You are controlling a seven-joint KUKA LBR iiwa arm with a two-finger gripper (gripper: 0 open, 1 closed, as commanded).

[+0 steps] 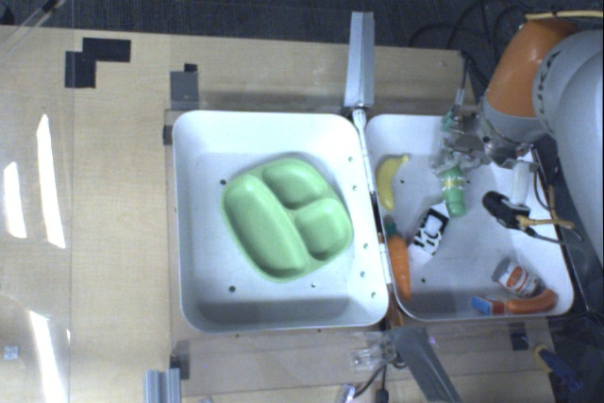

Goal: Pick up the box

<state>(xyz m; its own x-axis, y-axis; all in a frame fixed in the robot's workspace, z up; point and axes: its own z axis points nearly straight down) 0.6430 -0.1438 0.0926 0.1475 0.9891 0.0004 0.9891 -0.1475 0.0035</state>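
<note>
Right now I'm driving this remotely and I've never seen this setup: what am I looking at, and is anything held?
One camera looks down at a slant on a bench with two white bins. The grey arm with an orange band reaches in from the right; its claw hangs over the right bin. That bin holds a small black-and-white box, a banana, a carrot, a small green bottle-like item just under the claw, and a few other bits. The left bin holds a green divided tray. I cannot tell whether the claw holds anything; the box lies apart from it.
</note>
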